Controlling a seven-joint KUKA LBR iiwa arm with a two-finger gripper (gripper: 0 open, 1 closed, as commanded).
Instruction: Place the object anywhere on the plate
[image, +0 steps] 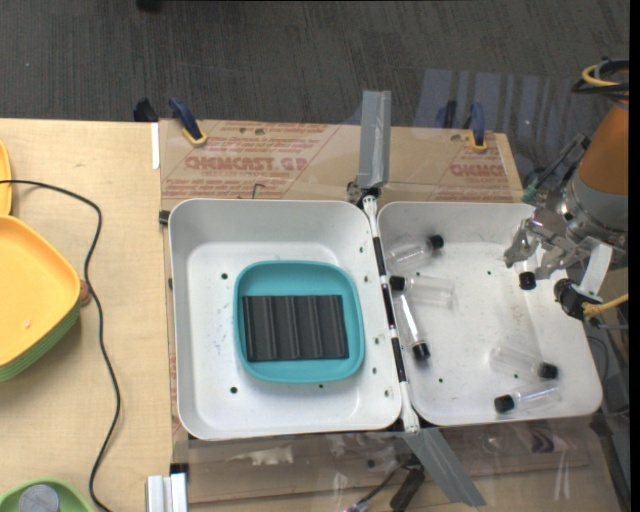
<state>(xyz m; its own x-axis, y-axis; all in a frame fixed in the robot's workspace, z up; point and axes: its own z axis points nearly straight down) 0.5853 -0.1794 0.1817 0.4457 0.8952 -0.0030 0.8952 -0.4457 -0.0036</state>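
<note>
Left bin (190, 330): one teal plate (298, 322) with a dark ribbed centre, nothing resting on it.
Right bin (480, 400): several clear vials with black caps, scattered; one lies along the left wall (410, 328), one near the far-left corner (415, 247), two at the near right (525, 399).
Gripper (532, 262): over the right bin's far-right part, a black cap just beside it; whether it grips anything cannot be told.
Step judged: the pick, not yet the transfer. Next move calls for a secure grasp on one vial, then carriage leftward over the divider to the plate.

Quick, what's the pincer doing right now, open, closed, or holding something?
Pincer: over the right edge of the right bin; open or closed cannot be told, and no vial shows between its tips.
</note>
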